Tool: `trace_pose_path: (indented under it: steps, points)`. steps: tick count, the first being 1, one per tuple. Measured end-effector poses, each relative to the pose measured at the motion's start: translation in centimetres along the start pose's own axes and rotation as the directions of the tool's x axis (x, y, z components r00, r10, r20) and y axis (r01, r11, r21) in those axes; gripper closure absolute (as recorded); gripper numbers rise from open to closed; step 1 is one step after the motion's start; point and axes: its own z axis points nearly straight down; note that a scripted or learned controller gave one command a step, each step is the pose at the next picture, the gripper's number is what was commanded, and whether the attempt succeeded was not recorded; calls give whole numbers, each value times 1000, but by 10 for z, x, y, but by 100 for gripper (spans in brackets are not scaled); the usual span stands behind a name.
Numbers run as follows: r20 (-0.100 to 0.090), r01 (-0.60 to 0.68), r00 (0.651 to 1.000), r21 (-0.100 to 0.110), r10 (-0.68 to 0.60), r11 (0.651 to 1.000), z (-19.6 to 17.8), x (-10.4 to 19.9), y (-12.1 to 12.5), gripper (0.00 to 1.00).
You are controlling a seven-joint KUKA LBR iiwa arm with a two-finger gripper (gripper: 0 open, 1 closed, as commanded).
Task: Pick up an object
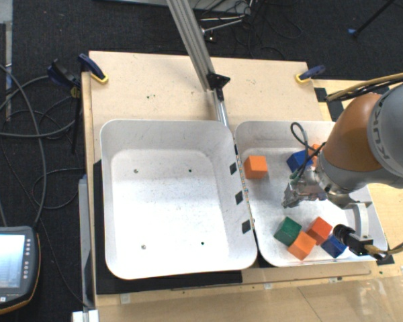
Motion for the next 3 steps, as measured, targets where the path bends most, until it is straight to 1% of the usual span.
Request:
trace_pose_path:
  steps: [1,2,3]
  points:
    - [2,3,1000,-6,-2,1000,-44,-5,4,100]
    - [3,3,1000,-8,-3,1000,-107,-11,7,100]
    - [1,3,1000,-2,-3,1000,-106,-11,8,100]
